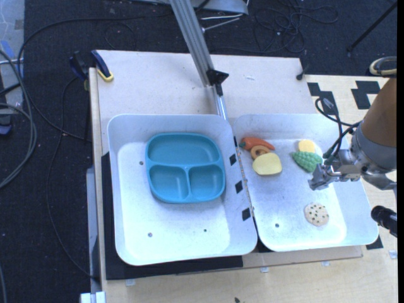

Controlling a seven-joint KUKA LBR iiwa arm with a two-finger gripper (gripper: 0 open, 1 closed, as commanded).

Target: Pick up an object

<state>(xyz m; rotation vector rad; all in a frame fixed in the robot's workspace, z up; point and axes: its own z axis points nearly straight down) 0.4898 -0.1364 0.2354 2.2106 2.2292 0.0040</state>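
Reaching in from the right edge over the right bin [353, 232]: a grey arm [376, 151], orange band [386, 109] uppermost, wrist bent down and leftward toward the bin floor. Black cable [333, 120] looping off the wrist toward the back. Gripper [317, 179] low over the white floor near the bin's right side, tip pointing left and slightly toward the front. Open or closed: impossible to tell from this angle, tip too small and dark. Nothing visibly held. Just up and left of the tip, close beside it, a green and yellow toy corn [307, 156], whether touching the gripper unclear. Further left, a yellow toy piece [267, 164], with an orange toy carrot [257, 144] right behind it, both near the bin's left wall. Toward the front from the gripper, apart from it, a round chocolate-chip cookie [316, 214] lying flat. In the left bin [129, 232], a blue divided plate [186, 168], three compartments, sitting toward the back. Both bins side by side on a pale tabletop [158, 81], a slanted metal pole [191, 30] rising from behind their shared edge.
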